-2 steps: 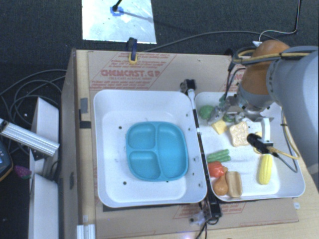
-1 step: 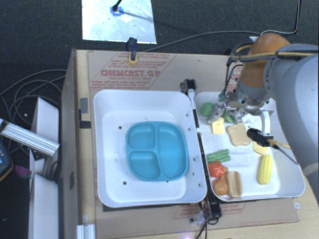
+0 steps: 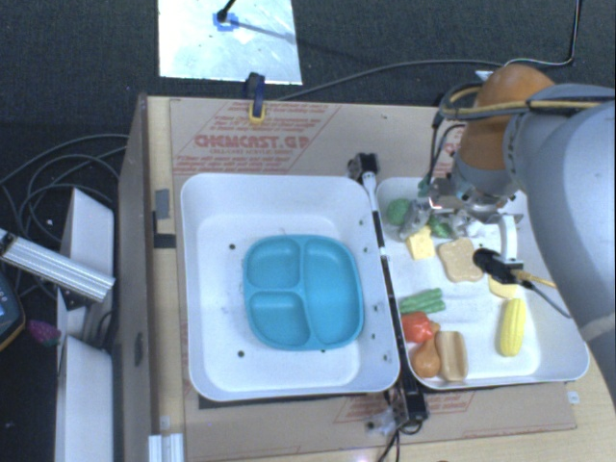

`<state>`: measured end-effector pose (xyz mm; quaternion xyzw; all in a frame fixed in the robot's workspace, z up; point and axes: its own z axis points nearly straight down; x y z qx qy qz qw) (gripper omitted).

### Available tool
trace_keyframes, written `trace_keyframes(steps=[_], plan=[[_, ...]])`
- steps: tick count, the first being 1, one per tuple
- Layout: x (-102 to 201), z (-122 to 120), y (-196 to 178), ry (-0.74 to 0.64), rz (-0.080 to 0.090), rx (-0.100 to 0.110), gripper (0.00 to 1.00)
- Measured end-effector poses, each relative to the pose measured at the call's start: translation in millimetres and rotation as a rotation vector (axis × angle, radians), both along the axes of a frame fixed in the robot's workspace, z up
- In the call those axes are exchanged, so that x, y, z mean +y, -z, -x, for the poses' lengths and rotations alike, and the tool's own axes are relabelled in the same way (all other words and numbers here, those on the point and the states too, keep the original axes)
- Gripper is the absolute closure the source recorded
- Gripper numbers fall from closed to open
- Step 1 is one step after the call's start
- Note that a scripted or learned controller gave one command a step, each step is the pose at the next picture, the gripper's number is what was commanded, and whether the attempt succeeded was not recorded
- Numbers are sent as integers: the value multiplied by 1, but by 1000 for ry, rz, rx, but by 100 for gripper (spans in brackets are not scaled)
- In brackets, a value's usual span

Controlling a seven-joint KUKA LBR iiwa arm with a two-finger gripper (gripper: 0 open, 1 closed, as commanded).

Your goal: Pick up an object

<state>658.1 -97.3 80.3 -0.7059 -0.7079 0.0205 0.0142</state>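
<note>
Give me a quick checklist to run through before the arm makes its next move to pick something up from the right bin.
1. Tool over the right bin: ok.
2. Target near it: yellow cheese wedge and green piece lie close by: ok.
3. Something held between the fingers: cannot tell.
4. Clutter around the target: toast slice sits right beside the cheese: not ok.
5. Blue divided plate in the left bin, away from the arm: ok.

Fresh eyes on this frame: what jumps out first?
The bright blue divided plate sits alone in the left bin. Then the grey arm with its orange band, its gripper low over the far end of the right bin, among toy food: a yellow corn cob, a tomato, a hot dog.
</note>
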Motion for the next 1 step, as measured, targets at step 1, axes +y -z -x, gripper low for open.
trace_keyframes(steps=[1], plan=[[4,0,-10,-4,-8,3,100]])
